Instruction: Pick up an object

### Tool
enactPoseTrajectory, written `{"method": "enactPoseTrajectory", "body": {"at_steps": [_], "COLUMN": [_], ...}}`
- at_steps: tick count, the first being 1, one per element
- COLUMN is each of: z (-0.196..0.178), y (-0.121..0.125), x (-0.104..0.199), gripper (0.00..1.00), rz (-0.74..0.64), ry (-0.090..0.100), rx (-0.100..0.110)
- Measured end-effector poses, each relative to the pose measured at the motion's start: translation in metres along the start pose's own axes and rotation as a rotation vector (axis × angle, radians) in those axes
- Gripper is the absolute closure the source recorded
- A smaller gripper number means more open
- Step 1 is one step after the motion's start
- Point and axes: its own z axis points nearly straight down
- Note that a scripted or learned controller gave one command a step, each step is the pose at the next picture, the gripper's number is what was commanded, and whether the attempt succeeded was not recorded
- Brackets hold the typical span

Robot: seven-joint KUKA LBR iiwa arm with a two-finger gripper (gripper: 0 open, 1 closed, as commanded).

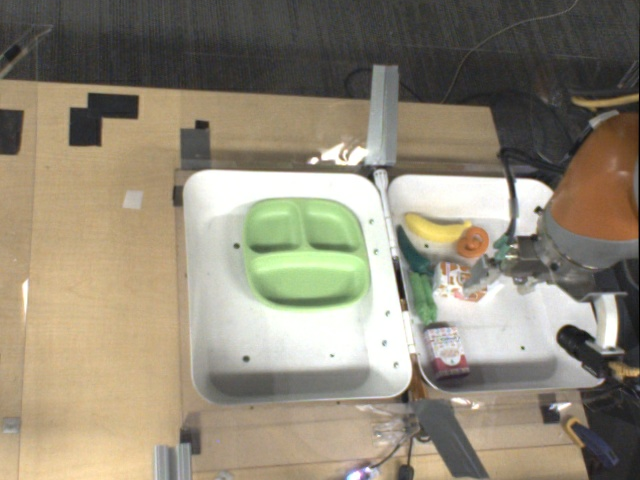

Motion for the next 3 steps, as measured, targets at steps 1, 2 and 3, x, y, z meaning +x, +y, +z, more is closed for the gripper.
{"method": "enactPoseTrajectory", "body": {"at_steps": [1, 2, 3], "z": [0.057, 0.098, 0.101], "y": [0.059, 0.122, 0.159], "x": [0.008, -0.019, -0.042], "gripper": [0.00, 0.00, 0.00], "rz": [0.025, 0.022, -0.020], "ry": [0.001, -0.001, 0.007], "rx": [0.000, -0.010, 0.017]}}
